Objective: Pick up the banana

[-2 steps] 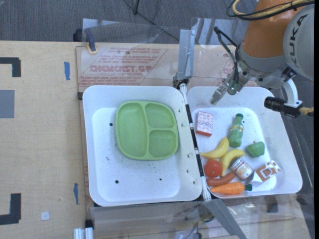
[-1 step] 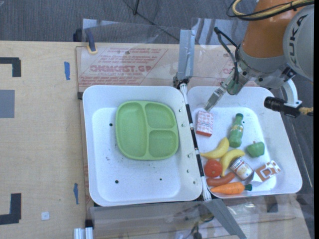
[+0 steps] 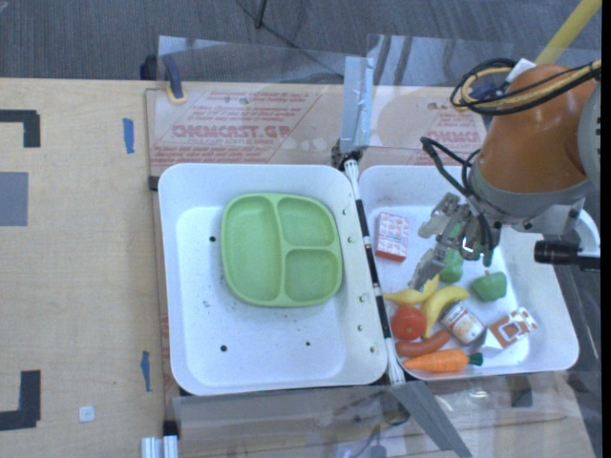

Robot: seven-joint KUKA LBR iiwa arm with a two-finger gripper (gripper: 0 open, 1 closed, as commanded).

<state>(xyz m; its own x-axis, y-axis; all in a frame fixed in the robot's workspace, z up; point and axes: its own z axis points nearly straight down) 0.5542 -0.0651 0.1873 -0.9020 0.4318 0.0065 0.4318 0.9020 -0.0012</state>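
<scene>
The arm has an orange band, grey wrist, and looping yellow and black cables.

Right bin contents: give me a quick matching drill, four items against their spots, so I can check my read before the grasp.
Items:
1. banana
2. carrot
3. red-and-white carton
4. green divided plate

Places:
A. in the left bin
B. near the right bin's front edge
C. near the right bin's back-left corner
D. just under the gripper, beside the tomato

Pairs: 1-D, 2-B, 3-C, 4-A
</scene>
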